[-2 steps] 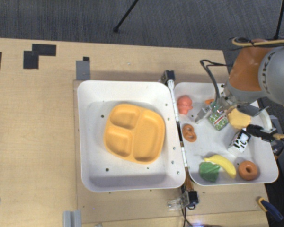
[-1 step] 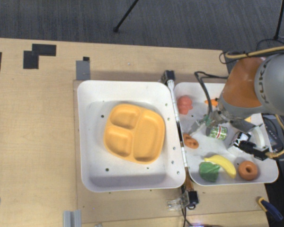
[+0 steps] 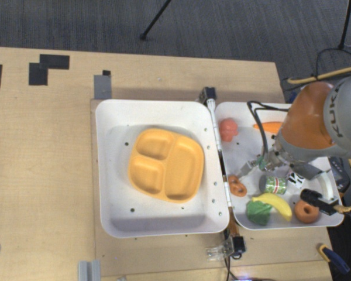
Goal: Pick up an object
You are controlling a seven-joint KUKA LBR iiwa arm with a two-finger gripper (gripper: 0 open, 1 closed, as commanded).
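Right bin (image 3: 241,220) — green can (image 3: 275,184) just below end effector (image 3: 267,162).

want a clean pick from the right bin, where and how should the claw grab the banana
Grip the banana across its middle, narrow way, closing front to back as the camera sees it. It lies flat, long axis running left to right. Come straight down from above: the green vegetable touches its left end and the green can sits just behind, so side approaches look crowded. The claw is over the bin already.

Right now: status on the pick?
Gripper low in right bin, nothing seen held. Green-white can just beside it. Banana, donut, pink ball crowd around.
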